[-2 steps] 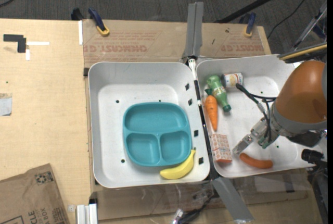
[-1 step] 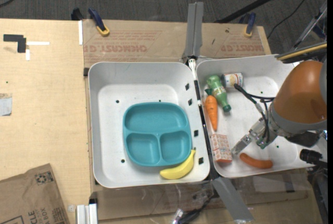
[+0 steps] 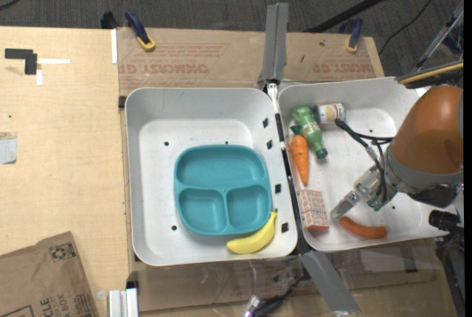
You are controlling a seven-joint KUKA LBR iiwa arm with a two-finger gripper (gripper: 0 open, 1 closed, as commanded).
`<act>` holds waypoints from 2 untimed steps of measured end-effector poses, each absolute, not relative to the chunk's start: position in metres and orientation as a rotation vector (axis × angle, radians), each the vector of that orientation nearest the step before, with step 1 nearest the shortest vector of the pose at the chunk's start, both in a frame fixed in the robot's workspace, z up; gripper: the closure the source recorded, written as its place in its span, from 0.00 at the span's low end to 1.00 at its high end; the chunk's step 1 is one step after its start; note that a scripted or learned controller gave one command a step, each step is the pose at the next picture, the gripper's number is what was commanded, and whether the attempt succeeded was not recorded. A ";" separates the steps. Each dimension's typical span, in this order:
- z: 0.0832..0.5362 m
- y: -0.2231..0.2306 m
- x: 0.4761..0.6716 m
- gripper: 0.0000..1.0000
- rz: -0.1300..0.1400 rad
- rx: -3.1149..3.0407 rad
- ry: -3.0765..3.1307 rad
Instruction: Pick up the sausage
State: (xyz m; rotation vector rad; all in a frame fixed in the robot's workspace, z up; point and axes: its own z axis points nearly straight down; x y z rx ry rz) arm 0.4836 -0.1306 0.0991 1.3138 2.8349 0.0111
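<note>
Now the gripper is seen low in the right bin, jaws apparently open and empty, just above the sausage (lying by the near wall). A miss could be caused by the sausage rolling aside against the carton.

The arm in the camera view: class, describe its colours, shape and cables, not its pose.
The arm has a rounded orange band above a grey wrist. Black cables loop beside it. The gripper is small, metallic grey, with slim fingers.
</note>
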 end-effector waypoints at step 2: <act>0.110 -0.134 0.486 1.00 0.016 1.290 2.840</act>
